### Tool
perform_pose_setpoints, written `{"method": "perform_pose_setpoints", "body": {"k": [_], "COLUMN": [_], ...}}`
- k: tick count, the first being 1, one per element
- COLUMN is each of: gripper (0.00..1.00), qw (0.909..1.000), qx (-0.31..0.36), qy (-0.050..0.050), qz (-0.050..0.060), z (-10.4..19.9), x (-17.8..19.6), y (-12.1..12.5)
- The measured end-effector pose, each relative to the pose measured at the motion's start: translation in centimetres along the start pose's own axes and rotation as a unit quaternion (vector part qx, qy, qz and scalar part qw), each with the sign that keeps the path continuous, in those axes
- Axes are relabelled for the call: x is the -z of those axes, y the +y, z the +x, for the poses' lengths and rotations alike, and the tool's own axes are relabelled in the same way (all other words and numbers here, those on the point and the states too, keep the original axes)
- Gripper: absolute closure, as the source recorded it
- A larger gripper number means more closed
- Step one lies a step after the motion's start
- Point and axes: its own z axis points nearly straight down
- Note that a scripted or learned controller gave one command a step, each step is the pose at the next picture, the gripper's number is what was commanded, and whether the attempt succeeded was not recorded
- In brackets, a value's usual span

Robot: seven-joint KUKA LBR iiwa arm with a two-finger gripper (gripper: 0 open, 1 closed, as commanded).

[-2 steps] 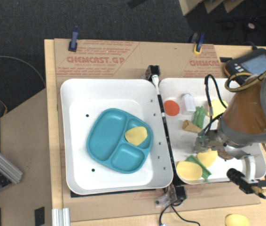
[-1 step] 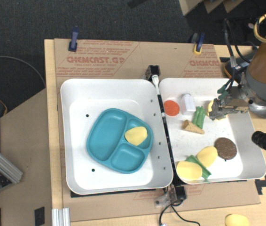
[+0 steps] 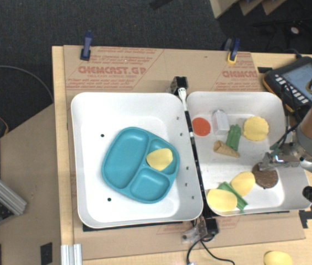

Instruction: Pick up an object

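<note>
My gripper reaches into the right bin from the right and hangs over its right-hand side. A brown round piece lies directly under it, partly covered by the tool. Close by on the bin floor are a yellow lump and a second yellow lump with a green strip between them. Further back lie a yellow disc, a green piece, a tan cone, a red disc and a small clear block.
The left bin holds a teal divided plate with a yellow piece in one compartment. A black divider strip runs between the bins. A handheld controller sits at the back right. Another yellow item lies off the bench's front.
</note>
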Motion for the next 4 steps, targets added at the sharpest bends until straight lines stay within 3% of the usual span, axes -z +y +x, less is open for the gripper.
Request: {"method": "perform_pose_setpoints", "body": {"k": [1, 2, 3, 4], "gripper": [1.0, 1.0, 1.0, 1.0], "qw": [1.0, 0.9999, 0.9999, 1.0], "qx": [0.006, 0.008, 0.008, 0.003], "qy": [-0.001, 0.0, 0.0, 0.003], "qz": [-0.006, -0.01, -0.012, 0.005], "z": [-1.0, 6.2, 12.3, 12.3], "x": [3.2, 21.9, 39.2, 28.3], "y": [8.4, 9.5, 7.3, 0.1]}}
